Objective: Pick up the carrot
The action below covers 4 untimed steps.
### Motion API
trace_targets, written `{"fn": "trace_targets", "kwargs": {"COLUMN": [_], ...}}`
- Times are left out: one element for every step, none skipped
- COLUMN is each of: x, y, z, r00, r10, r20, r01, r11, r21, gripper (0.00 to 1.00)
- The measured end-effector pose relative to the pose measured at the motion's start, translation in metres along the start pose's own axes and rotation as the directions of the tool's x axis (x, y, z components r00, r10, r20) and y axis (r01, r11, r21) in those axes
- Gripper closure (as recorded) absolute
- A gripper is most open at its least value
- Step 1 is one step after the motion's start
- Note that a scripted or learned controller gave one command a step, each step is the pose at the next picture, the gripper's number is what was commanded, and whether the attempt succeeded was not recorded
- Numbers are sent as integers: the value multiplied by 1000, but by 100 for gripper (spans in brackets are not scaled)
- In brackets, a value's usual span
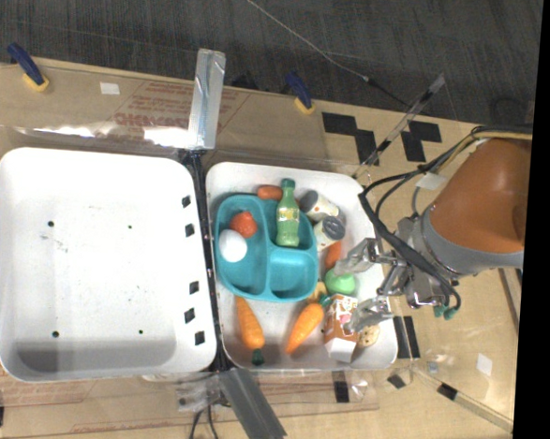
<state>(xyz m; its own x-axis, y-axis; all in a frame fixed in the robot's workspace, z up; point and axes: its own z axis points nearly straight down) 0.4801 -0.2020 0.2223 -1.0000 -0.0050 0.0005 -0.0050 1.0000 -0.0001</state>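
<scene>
- Step: approach; the gripper (369, 281) hangs over the right bin (223, 184), nothing seen in it.
- Jaws: seemingly apart, though clutter blurs them.
- Carrot (305, 327): just below the blue tray (264, 271), tilted; a second orange carrot (248, 323) lies to its left.
- Next: shift towards the tray's lower edge, descend, close.
- Worktop (96, 98): brown cardboard; dark floor beyond.

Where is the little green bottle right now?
The green bottle stands in the top right compartment of the blue tray, in the right-hand bin, beside the tray's orange-red fruit and white egg.
</scene>
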Motion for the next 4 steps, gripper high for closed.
{"fn": "trace_targets", "kwargs": {"x": [-7,-6,-23,-13], "y": [15,48,71,98], "z": [128,129,124,121], "r00": [1000,1000,961,986], "r10": [4,20,-276,-165], "r20": [9,6,14,23], "r01": [-4,-20,276,165], "r11": [1000,1000,961,986], "r21": [2,1,21,21], "gripper": [0,0,0,0]}}
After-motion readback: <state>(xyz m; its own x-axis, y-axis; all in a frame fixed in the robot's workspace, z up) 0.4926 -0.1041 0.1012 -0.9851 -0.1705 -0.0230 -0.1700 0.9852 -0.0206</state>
